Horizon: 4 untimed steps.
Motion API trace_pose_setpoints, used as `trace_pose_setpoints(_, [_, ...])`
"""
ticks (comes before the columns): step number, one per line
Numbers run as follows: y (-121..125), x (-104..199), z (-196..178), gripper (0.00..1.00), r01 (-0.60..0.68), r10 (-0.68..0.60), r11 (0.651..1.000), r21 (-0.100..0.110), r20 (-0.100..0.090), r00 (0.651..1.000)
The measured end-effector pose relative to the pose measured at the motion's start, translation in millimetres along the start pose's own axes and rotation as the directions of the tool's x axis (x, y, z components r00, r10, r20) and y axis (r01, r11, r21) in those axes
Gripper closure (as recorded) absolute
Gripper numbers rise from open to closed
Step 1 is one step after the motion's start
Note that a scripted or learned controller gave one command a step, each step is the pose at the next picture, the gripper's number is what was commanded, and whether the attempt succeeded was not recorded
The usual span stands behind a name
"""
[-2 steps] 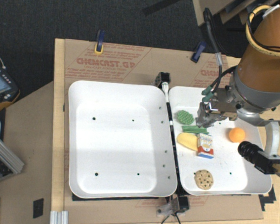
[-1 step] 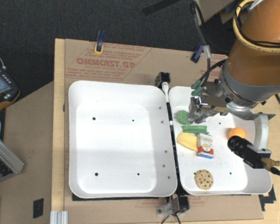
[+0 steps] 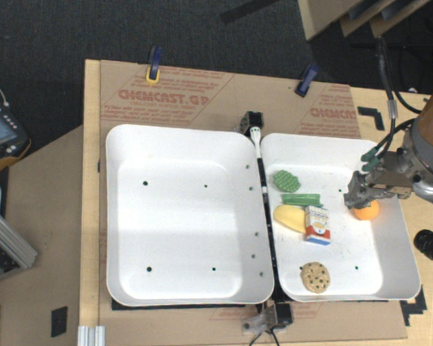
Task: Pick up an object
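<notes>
Hovering in the right bin [image 3: 396, 240], my gripper [image 3: 360, 203] sits over a round orange ball [image 3: 367, 210]; I cannot tell how my jaws stand. Nearby lie a speckled cookie [image 3: 315, 277], a smooth yellow banana [image 3: 290, 217] and a bumpy green leaf [image 3: 286, 182].

bench [image 3: 37, 193] w/ brown cardboard sheet [image 3: 207, 94]; two white bins [image 3: 117, 221] side by side on it.

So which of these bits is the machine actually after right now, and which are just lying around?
In play:
- gripper, down in the right bin
- orange ball, right at the gripper

Just lying about in the same bin:
- green textured piece
- green stick
- yellow banana-like toy
- small carton
- cookie

Also there: left bin.
</notes>
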<state>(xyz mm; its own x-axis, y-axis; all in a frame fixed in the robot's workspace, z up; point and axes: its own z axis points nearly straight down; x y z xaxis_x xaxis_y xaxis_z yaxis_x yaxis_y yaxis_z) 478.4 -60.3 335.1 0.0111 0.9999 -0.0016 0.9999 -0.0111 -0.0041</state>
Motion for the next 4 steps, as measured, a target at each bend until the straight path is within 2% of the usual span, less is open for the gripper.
trace_pose_setpoints(1, [4.7,60.1,10.9,1.00,0.016,-0.016,1.000,-0.001,-0.003,1.000])
trace_pose_setpoints(2, [4.7,97.5,-26.5,1.00,0.016,-0.016,1.000,-0.010,-0.003,1.000])
trace_pose_setpoints(3, [-0.2,31.2,13.1,1.00,0.003,-0.003,1.000,0.001,0.000,1.000])
trace_pose_setpoints(4, [0.4,71.5,4.6,1.00,0.015,-0.015,1.000,-0.006,-0.002,1.000])
